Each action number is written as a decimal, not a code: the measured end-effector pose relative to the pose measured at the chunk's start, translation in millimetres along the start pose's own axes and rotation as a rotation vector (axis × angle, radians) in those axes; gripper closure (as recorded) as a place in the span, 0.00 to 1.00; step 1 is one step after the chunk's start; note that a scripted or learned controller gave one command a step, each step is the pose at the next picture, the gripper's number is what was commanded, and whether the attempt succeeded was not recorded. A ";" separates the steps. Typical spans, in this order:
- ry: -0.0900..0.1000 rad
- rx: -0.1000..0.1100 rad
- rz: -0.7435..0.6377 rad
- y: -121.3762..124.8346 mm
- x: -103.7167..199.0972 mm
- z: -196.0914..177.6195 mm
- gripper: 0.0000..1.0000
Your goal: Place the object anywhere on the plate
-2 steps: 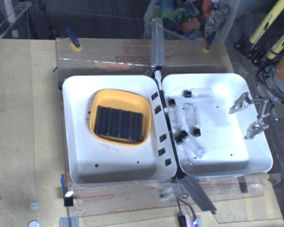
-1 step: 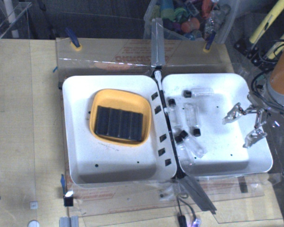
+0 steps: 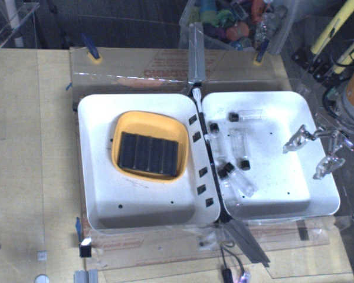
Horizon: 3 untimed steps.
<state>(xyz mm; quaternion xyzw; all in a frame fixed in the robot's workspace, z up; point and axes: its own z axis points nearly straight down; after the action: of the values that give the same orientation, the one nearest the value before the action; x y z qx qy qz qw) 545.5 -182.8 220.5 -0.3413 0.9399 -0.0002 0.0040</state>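
A yellow plate (image 3: 146, 120) lies in the left bin (image 3: 97, 175). A black ridged rectangular object (image 3: 150, 154) rests flat on the plate, filling most of its middle. My gripper (image 3: 310, 155) hangs over the right edge of the right bin (image 3: 277, 178), far from the plate. It is open, its metal fingers (image 3: 296, 141) are spread, and nothing is between them.
Several clear vials with black caps (image 3: 241, 149) lie scattered in the left half of the right bin. A ridge with black clips (image 3: 200, 152) divides the two bins. A clear box of coloured toys (image 3: 236, 7) stands behind the bins.
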 end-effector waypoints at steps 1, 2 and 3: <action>0.000 0.000 -0.027 10.4 3.0 -14.5 0.00; 0.000 0.000 0.004 7.7 0.9 -11.9 0.00; 0.004 -0.006 -0.311 -2.1 18.3 20.0 0.00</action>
<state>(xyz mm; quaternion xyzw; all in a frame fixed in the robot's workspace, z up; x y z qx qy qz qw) 533.0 -196.1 200.3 -0.4830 0.8756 0.0012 0.0013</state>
